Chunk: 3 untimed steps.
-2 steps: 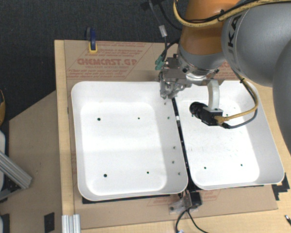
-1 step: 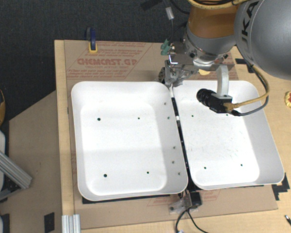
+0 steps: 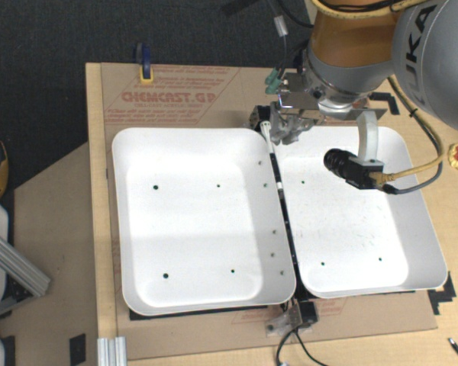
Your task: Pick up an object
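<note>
Gripper (image 3: 286,132) — low at the right bin's (image 3: 412,277) far-left corner.

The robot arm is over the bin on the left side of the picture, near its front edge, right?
Not quite. The camera view shows the arm over the right bin, not the left bin, with its gripper near that bin's back left corner, close to the seam between the two bins.
</note>
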Each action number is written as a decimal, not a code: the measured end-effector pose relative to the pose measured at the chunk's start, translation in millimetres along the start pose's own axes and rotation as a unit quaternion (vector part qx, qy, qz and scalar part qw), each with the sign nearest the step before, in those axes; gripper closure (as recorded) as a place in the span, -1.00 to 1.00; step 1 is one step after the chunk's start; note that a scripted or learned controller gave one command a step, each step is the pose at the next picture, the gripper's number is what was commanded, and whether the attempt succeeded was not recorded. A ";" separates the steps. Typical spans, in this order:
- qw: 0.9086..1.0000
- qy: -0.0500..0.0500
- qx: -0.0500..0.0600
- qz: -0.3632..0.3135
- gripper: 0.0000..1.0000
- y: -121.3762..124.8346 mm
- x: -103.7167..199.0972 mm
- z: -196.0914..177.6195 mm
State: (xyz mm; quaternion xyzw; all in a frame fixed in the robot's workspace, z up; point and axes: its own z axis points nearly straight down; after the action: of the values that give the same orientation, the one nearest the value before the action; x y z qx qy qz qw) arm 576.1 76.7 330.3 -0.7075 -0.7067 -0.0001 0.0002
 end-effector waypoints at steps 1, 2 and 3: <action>1.000 0.000 0.001 -0.001 1.00 -32.1 -2.2 -22.0; 1.000 0.000 0.005 -0.004 1.00 -3.1 89.0 104.3; 1.000 0.000 -0.002 -0.001 1.00 -11.5 86.4 69.2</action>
State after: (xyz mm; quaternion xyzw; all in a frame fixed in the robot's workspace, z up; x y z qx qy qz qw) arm 564.6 163.2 261.2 -0.7068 -0.7075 -0.0015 -0.0006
